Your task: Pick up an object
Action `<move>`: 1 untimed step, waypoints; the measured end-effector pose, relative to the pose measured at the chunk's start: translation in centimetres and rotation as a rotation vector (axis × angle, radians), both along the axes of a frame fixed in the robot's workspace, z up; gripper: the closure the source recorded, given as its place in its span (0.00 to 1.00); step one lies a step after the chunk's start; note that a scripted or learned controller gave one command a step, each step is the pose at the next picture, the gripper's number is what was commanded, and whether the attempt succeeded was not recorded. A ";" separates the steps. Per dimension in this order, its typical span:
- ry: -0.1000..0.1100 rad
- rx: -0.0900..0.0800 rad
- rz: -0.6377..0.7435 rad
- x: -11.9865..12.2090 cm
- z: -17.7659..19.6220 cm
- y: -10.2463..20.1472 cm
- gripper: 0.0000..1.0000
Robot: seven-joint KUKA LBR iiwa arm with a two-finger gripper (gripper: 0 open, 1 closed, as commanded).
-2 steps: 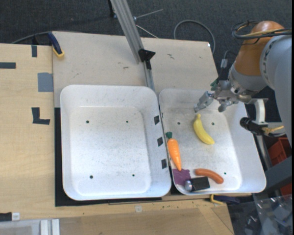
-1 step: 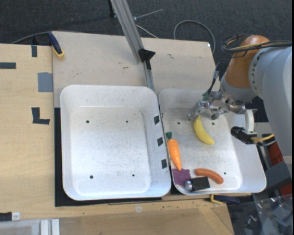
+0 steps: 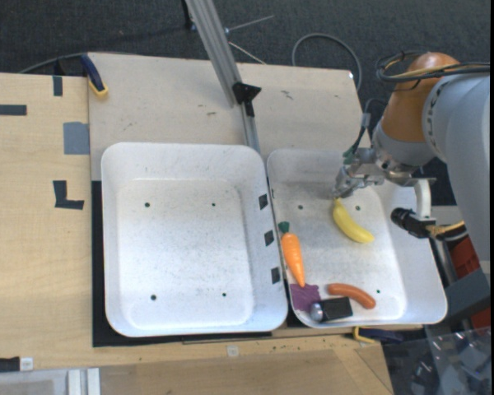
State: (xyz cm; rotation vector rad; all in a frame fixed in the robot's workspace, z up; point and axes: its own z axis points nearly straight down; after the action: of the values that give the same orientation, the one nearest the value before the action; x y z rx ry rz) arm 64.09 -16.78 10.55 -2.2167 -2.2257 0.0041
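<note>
I've got the gripper [image 3: 343,189] hovering just above the banana [image 3: 351,224] in the right bin [image 3: 412,299]; whether it's spread or closed, I cannot tell. That banana looks light, smooth, probably slippery, so I'd pinch across its curved middle.

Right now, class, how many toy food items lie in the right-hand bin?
3: a yellow plastic banana near the middle, under the end effector; an orange plastic carrot along the left wall; a red-orange sausage near the front. More may hide beneath the arm.
</note>
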 end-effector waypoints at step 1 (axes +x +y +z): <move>-0.008 0.000 -0.002 0.0 6.3 0.3 1.00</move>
State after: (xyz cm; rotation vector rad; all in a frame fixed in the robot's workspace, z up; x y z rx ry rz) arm 64.07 -16.45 16.90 -2.2225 -2.2271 -0.0047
